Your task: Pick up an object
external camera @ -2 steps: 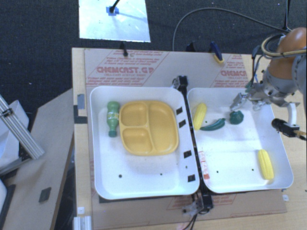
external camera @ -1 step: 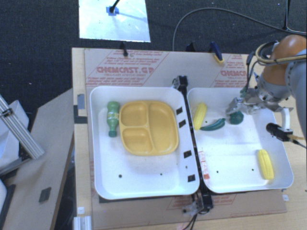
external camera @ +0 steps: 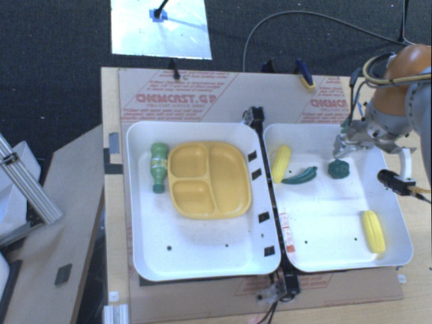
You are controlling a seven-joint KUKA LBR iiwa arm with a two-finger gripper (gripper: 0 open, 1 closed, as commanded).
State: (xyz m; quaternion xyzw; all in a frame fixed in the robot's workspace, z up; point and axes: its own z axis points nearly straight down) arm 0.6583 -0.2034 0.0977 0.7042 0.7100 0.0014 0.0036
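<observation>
While the gripper [external camera: 344,148] hovers with fingers slightly spread, holding nothing, a dark green toy [external camera: 339,169] lies just below it near the right bin's [external camera: 337,255] far edge, probably the target.

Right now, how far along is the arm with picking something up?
Nothing looks lifted yet. The hand hangs just above the small dark green round object, which lies on the floor of the right white bin. Still left: closing on an object and raising it.
</observation>
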